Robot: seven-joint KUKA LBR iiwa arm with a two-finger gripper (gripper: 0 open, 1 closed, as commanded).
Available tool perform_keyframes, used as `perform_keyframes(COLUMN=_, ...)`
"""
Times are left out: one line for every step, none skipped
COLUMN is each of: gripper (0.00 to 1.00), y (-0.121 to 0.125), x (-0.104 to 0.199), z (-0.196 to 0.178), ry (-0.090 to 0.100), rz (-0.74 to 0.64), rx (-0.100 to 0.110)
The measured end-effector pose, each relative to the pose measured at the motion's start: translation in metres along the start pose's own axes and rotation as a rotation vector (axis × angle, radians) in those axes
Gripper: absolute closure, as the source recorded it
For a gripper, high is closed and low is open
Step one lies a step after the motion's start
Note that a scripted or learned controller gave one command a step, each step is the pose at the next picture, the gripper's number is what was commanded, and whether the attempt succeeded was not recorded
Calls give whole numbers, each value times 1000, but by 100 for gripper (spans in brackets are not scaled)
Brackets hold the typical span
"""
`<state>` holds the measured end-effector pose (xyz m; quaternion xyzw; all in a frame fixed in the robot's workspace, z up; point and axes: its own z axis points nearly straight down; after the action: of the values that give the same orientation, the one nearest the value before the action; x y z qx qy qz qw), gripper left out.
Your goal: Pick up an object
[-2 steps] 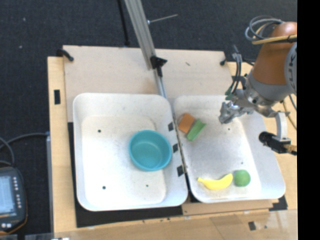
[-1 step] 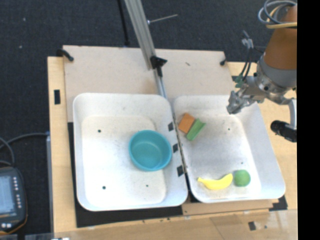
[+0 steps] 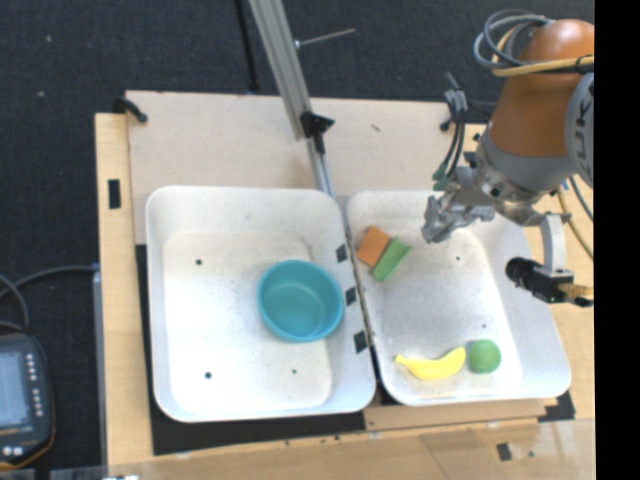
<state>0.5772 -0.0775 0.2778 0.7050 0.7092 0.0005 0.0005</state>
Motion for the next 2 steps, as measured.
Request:
perform_keyframes(gripper=100, y=-5, x=46, z=-1, ry=0, rz=-1, rx=0)
perform_keyframes(gripper=100, y=-4, x=100, z=16, ry=1, rz=-1, rx=2)
